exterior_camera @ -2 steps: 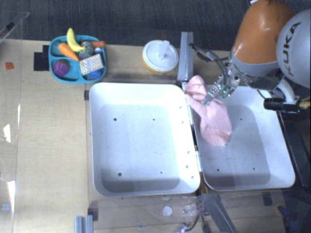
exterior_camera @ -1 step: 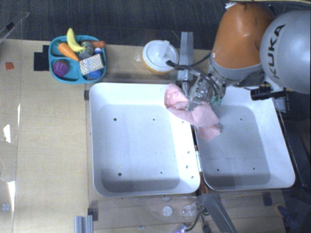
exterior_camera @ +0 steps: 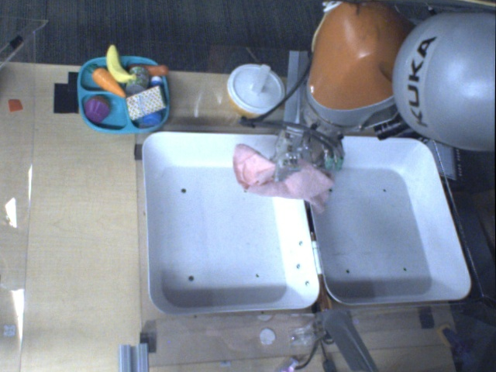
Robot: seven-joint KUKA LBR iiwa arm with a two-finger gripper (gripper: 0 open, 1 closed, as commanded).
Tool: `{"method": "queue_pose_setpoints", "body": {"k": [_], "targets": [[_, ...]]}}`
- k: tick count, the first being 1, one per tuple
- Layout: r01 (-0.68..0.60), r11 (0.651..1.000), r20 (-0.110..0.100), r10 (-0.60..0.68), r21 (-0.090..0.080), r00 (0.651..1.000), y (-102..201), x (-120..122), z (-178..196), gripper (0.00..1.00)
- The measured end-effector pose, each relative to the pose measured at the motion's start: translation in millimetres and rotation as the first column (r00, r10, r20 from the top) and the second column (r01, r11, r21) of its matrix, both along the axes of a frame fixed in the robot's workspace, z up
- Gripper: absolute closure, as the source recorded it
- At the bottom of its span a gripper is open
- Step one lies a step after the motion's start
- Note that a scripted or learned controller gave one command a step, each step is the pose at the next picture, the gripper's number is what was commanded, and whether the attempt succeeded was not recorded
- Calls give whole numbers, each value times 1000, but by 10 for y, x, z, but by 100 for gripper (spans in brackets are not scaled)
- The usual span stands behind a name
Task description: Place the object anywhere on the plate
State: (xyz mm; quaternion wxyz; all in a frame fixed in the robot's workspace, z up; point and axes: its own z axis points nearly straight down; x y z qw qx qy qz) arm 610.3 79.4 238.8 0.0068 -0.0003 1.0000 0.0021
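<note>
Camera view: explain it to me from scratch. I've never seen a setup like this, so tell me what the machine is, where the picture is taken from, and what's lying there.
The picture comes from one fixed camera above a bench, looking down at a slant. The big grey and orange shape at the upper right is a robot arm reaching in; at its end is a gripper, a two-finger hand. Two shallow white bins sit side by side: left bin and right bin. A crumpled pink cloth lies over the wall between them, right under the gripper; I cannot tell whether it is actually gripped. Behind the bins stand a lidded white cup and a blue tray of toy food.
</note>
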Motion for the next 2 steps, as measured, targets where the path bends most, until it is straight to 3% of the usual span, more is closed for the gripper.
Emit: {"method": "queue_pose_setpoints", "body": {"k": [1, 2], "targets": [[-2, 1000, -2, 2, 0, 1000, 507, -101, -61, 100], [-2, 1000, -2, 2, 0, 1000, 505, -100, -59, 0]]}}
